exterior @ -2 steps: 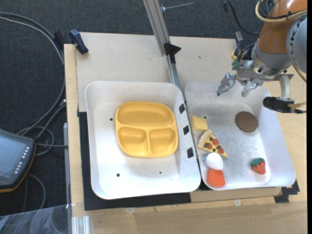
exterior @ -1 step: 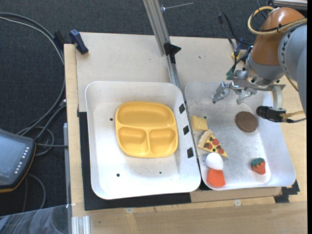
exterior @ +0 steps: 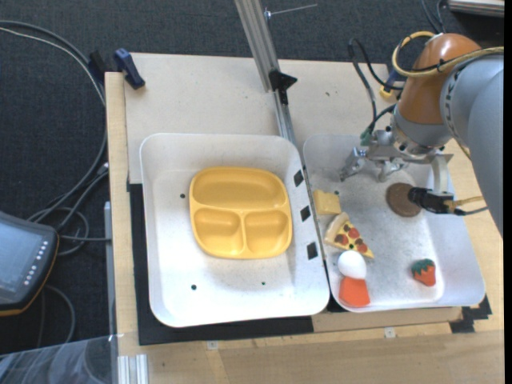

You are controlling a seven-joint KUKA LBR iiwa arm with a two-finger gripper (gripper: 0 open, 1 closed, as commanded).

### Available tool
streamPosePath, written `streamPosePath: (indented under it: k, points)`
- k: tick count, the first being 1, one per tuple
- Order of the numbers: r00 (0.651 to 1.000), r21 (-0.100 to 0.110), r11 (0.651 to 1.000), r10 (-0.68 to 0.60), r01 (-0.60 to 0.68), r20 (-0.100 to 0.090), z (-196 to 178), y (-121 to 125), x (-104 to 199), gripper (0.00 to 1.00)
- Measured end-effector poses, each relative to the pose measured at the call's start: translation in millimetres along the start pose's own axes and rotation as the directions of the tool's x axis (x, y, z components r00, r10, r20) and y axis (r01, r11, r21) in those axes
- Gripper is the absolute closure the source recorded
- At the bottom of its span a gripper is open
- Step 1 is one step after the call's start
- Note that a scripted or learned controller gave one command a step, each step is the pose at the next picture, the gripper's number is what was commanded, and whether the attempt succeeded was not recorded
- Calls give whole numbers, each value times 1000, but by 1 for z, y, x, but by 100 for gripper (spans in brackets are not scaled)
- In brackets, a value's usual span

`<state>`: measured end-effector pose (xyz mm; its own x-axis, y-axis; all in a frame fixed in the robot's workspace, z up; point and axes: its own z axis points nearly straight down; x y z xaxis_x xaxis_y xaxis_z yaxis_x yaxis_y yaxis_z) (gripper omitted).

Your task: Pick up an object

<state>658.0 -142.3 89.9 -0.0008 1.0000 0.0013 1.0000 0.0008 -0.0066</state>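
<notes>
Camera view: looking down at a slant on my table (exterior: 208, 94) and its two white bins.
Nearest items: an orange-and-white egg-shaped toy (exterior: 353, 278) at the front rim of the right bin (exterior: 460, 286), with a toy strawberry (exterior: 425, 271) off to its right.
Next back: a pizza slice toy (exterior: 349, 235) and, just behind it, a pale yellow cheese-like piece (exterior: 326, 202), both near the wall between the bins.
Left bin (exterior: 160, 214): a yellow divided plate (exterior: 239, 212) sits in the middle.
Mid right bin: a brown round disc (exterior: 403, 199), just beside my wrist gear.
My claw (exterior: 362, 165): low over the far part of the right bin; whether it is spread or closed I cannot tell, and I see nothing in it.
Step in hand: I judge this to be the approach, with no object picked yet.
Next move: the disc and cheese piece lie closest; I would need to centre over one, descend, then close and lift.
</notes>
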Motion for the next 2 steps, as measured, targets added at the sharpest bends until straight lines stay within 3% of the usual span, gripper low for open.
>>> streamPosePath:
  k: [1,2]
  points:
    - [1000,-7,1000,0,0,0,-15,2,0,100]
    - [1000,-15,1000,-1,1,2,-78,0,6,100]
